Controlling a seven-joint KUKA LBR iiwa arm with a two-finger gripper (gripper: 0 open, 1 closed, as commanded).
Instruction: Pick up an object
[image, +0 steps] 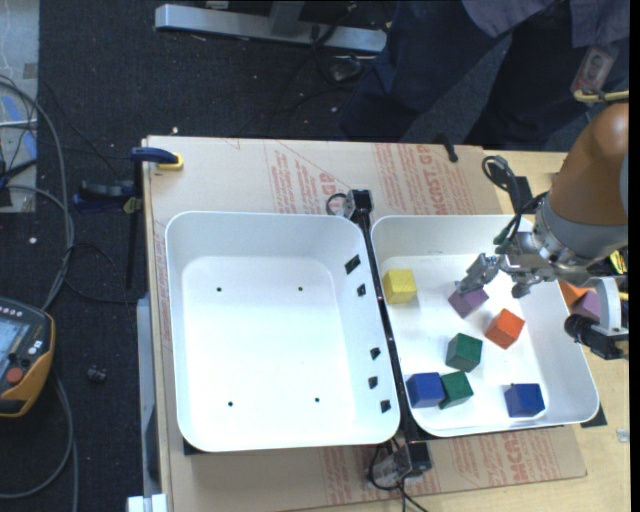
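Observation:
Several blocks lie in the right bin (430, 232): a yellow block (400, 285) at the back left, a purple block (467, 298), an orange block (505, 327), two green blocks (463, 351) (457, 386) and two blue blocks (424, 389) (524, 399) near the front. My gripper (502, 278) hangs over the back of this bin, open, its fingers spread apart. One fingertip (483, 268) sits just above the purple block's upper edge, and the orange block lies just in front of the gripper. Nothing is between the fingers.
The left bin (190, 300) is a plain white tray sharing a black-clipped divider (375, 300) with the right bin. The arm's orange band (600, 170) fills the right side. Cables and a blue clamp (150, 157) lie beyond the bench's left edge.

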